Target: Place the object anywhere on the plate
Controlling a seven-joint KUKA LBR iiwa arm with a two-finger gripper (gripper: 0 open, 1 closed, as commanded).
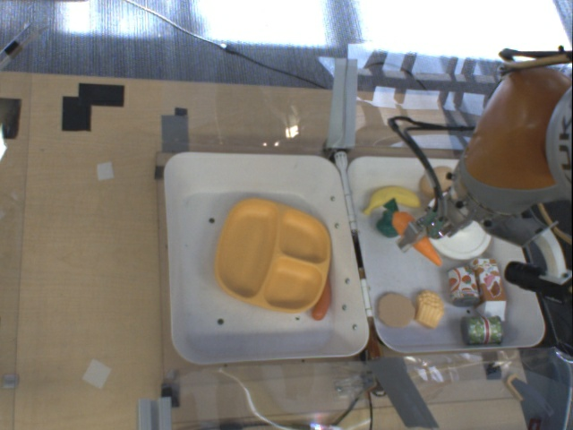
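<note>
My end effector (433,229) sits over the carrot (421,240); I cannot tell its grip. Next: lift it to the plate (272,254).

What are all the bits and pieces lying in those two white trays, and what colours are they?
Shallow white bins: 2, white, side by side on the bench; left, right.
Divided plastic plate: 1, yellow-orange, middle of left bin.
Small sausage-like piece: 1, orange-red, against the plate's lower right edge.
Toy banana: 1, yellow, top of right bin.
Toy carrot: 1, orange with green top, below the banana.
Round flat disc: 1, tan, lower right bin.
Toy corn piece: 1, yellow, beside the disc.
Patterned small cans: 2, red and white, right of the corn.
Green can: 1, green, lower right corner.
Round white dish: 1, white, under the gripper.
Robot arm: 1, grey and orange, from the right.
Gripper: 1, over the carrot.
</note>
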